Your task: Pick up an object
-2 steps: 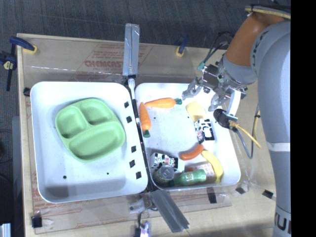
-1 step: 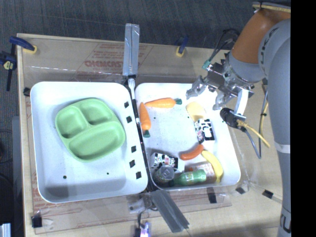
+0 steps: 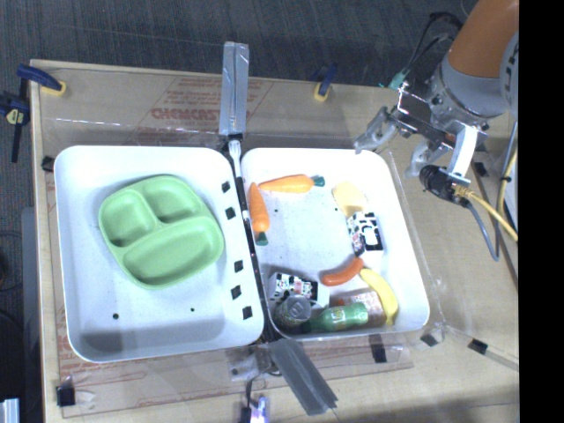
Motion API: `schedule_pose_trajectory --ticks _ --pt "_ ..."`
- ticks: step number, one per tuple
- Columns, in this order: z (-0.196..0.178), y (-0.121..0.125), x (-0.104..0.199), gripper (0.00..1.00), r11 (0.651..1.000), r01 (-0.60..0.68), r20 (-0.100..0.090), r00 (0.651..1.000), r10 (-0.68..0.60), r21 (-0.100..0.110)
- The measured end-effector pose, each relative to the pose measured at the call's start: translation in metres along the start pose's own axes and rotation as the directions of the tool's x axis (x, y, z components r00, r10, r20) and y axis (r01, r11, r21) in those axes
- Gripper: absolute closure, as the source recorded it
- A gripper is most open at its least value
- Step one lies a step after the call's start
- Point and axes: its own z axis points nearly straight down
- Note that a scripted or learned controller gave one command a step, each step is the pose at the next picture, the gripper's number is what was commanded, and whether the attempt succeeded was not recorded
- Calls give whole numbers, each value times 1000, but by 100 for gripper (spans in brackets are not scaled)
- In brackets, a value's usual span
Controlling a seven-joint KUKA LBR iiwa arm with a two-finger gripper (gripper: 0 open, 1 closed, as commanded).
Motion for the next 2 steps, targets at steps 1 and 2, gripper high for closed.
schedule_pose_trajectory --ticks 1,2 --pt "101 -39 -12 0 999 36 1 999 -36 4" --pt "171 15 22 0 1000 -2 1 1000 2 4"
